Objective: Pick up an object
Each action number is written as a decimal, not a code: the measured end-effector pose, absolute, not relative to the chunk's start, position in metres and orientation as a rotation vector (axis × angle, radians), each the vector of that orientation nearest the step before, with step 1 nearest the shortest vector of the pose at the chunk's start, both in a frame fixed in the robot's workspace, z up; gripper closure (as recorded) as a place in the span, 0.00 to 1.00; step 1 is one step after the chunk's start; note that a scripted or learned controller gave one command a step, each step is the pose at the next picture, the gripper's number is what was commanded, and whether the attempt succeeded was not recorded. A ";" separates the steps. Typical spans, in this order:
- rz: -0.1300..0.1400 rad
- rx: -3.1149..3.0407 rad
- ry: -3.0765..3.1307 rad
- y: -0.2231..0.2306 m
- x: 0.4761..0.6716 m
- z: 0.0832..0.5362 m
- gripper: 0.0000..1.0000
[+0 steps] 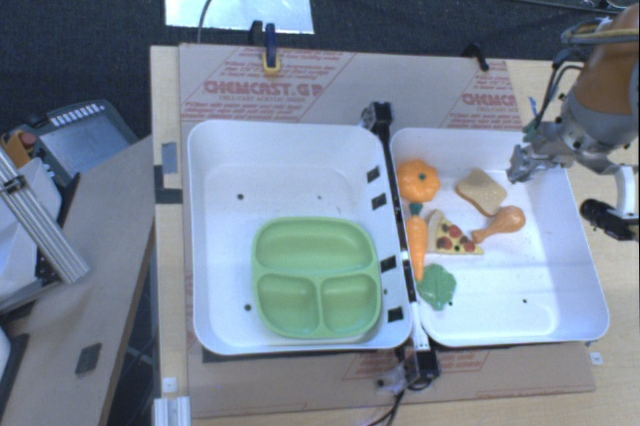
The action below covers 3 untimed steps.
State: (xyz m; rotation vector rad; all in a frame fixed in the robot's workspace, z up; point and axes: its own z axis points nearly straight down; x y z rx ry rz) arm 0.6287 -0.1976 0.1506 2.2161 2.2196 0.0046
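- The gripper (520, 164) hangs over the far right part of the right bin (560, 314), reaching in from the right edge; whether its jaws are released or clenched cannot be told from this angle, and nothing shows between them.
- The nearest candidate to lift is the bread slice (482, 191), just left of and a little below the jaws, apart from them.
- Below the jaws, beside the bread, lies the drumstick (500, 223), with the pizza slice (450, 236) touching its thin end.
- Further left of the jaws sit the small pumpkin (418, 181), the carrot (416, 246) and the green broccoli piece (437, 286), lined along the divider wall.
- The toys cluster in the bin's left half, probably so a descent near the bread meets least crowding.
- Well left of the jaws, the left bin (230, 164) holds a green divided plate (317, 276), its compartments bare.
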 end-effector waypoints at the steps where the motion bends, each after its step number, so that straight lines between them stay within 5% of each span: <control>1: 0.006 2.212 2.220 -0.203 0.633 0.214 1.00; 2: 0.005 2.211 2.223 -0.204 0.635 0.256 1.00; 3: 0.002 2.212 2.230 -0.158 0.634 0.247 1.00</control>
